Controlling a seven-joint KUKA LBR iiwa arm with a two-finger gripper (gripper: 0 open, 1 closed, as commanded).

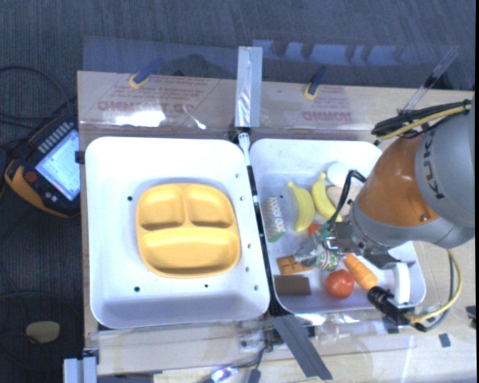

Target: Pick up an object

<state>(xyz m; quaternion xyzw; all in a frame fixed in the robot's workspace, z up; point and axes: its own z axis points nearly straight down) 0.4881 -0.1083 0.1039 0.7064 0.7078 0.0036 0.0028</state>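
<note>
The right bin (303,154) holds a pile of small things. Two yellow bananas (303,203) lie side by side near its middle, with a white egg-like ball (336,171) just behind them. A grey patterned can (273,216) rests against the bin's left wall. A red tomato (339,283) and an orange carrot (360,270) sit near the front, beside a dark brown block (292,285) and a small orange-brown piece (288,263). My gripper (323,248) hangs low over the clutter between the bananas and the tomato, its tips buried among the items.
A yellow divided plate (188,227) lies in the left bin (112,294). A clear divider post (247,86) stands behind where the bins meet. A handheld pendant (48,170) lies off the bench at left.
</note>
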